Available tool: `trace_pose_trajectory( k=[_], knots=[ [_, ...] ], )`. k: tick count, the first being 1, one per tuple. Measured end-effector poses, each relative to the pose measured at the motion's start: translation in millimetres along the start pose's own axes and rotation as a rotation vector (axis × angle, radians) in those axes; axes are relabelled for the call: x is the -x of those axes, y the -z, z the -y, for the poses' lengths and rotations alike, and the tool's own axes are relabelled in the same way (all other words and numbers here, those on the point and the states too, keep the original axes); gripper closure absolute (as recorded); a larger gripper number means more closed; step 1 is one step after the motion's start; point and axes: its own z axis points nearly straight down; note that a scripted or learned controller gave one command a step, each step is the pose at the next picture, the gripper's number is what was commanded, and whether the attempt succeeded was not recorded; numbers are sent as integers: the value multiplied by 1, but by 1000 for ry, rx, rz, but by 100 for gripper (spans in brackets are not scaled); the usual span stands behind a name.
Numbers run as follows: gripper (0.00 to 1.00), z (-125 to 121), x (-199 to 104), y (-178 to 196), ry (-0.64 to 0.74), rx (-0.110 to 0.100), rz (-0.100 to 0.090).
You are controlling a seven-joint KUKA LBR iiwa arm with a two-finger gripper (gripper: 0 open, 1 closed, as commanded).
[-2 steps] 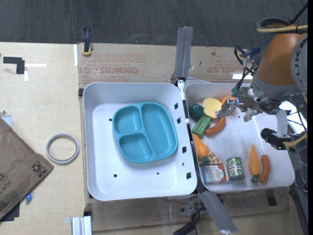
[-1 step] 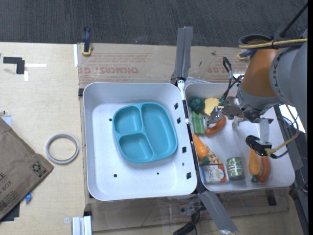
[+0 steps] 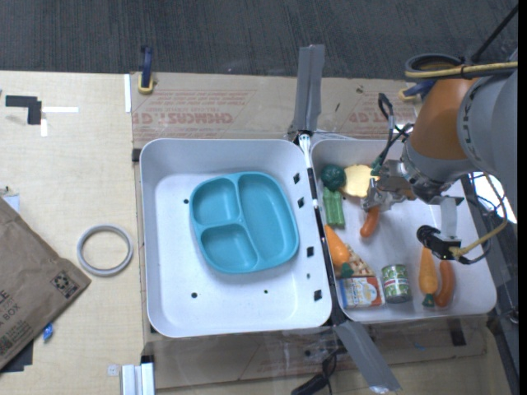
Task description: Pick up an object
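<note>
Cardboard reading "BOX" (image 3: 29,282) lies left; end effector (image 3: 375,197) grip cannot be told.

The arm (image 3: 469,130) is running off the right edge, so its base is lying out of sight. Its wrist is covering the claw (image 3: 380,194), leaving the fingers too buried to read, and is hiding part of the right bin (image 3: 473,299) rim. A cardboard box (image 3: 29,290) is being cut by the left edge. The small carton (image 3: 361,290) label is printing too small to read. A grey strip (image 3: 369,364) is crossing the bins' front and is being clipped by the bottom edge
</note>
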Motion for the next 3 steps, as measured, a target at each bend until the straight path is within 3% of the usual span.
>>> trace_pose_trajectory(
  k=[1,2,3],
  knots=[
    [0,0,0,0,0,0,0],
    [100,-1,1,10,-3,2,0],
    [0,0,1,9,-3,0,0]
  ],
)
